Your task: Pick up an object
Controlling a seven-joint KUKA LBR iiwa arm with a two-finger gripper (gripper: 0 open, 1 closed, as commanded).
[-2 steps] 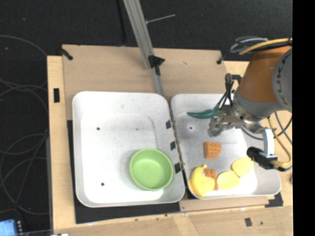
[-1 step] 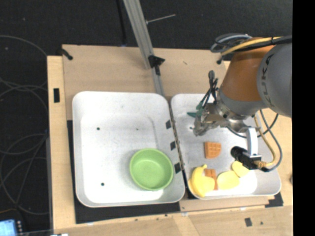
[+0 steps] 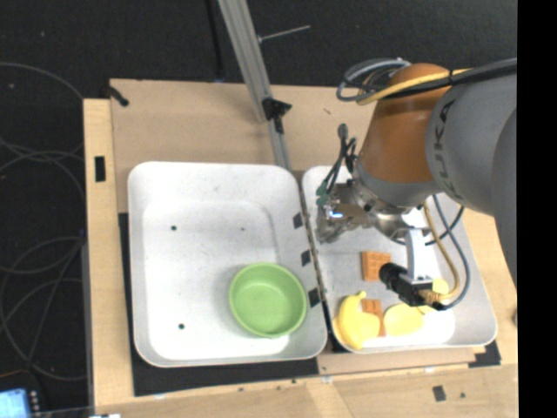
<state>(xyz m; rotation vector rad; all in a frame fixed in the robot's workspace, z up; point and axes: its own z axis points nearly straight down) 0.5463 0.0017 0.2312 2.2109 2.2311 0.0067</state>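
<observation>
arm point(image 3: 435, 138) over right bin point(image 3: 474, 320) | yellow objects point(image 3: 370, 320), orange block point(image 3: 375, 265)

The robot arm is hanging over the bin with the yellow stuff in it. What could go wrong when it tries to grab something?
1. The yellow things and orange pieces lie bunched near the right bin's front edge, so the gripper may catch two or push them apart.
2. The gripper hangs close to the wall between the bins, so it might bump it.
3. The green bowl in the left bin looks wide and may slip.
</observation>
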